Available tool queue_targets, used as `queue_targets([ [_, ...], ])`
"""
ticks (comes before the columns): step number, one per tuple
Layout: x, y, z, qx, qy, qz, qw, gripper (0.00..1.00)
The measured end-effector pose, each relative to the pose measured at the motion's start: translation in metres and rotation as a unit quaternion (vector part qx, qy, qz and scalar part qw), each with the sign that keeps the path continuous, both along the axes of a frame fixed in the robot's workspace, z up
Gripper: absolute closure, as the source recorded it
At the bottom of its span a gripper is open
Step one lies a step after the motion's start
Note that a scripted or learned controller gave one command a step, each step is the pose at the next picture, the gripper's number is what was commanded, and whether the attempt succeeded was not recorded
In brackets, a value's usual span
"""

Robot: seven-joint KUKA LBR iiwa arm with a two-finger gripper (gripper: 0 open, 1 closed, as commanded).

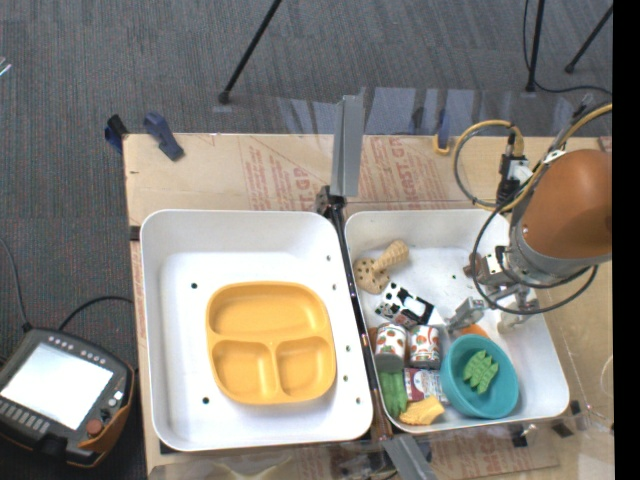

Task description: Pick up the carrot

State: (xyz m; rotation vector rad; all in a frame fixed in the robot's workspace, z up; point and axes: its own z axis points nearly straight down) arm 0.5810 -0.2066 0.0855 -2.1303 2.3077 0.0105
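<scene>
My arm over the right bin (540, 268), carrot beneath my pincer.
The yellow plate (270, 342) fills the left bin (170, 268); the teal bowl (481, 375) sits at the right bin's front. My pincer (470, 315) hangs just above the carrot (478, 332), an orange sliver at the bowl's rim; I cannot tell how its grip stands.

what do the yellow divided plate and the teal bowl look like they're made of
Yellow divided plate: likely moulded plastic, given its even colour, soft sheen and rounded compartment ridges. Teal bowl: probably plastic too, with a smooth, uniform, slightly glossy rim; a green item sits inside it. Neither can be confirmed by look alone.
</scene>
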Motion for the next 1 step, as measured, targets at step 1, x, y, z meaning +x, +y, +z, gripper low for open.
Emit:
queue_targets([
  [1, 0.0024, 0.0034, 0.0111, 0.0013, -0.002, 0.002, 1.0000, 1.00],
])
